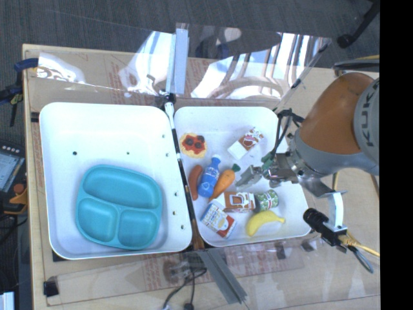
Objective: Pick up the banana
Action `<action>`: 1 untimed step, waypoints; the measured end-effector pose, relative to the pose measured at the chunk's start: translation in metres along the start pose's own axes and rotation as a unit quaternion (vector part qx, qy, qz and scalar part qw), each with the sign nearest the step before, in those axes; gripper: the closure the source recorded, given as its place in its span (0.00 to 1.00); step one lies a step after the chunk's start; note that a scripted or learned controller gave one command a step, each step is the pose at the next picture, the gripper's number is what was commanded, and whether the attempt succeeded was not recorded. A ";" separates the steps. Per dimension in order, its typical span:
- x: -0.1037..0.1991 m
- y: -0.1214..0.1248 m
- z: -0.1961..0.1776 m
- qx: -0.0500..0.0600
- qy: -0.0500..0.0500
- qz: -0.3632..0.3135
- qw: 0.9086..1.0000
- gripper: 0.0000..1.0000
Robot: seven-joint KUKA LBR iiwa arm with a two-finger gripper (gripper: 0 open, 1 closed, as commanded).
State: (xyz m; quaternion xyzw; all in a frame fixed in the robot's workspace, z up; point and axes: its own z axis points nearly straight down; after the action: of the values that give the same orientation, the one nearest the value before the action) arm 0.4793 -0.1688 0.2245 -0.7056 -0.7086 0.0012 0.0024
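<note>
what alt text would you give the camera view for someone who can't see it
A small yellow plastic banana lies near the front of the right white bin among toy foods, with the grey arm's gripper just above it. The left white bin holds a teal divided plate.

text: "KU" partly readable | on: arm (368, 124) grey casing | other labels: illegible

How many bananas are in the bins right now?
1. The banana lies near the front edge of the right bin, just below the small can. The arm covers that bin's right side, so another could be hidden.
</note>
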 end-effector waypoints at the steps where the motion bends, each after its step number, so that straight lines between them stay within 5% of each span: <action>1: -0.001 0.063 0.115 -0.011 -0.002 0.036 0.999 0.00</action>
State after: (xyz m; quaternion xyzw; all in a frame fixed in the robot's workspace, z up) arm 0.5420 -0.1696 0.1090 -0.7306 -0.6828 -0.0053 -0.0072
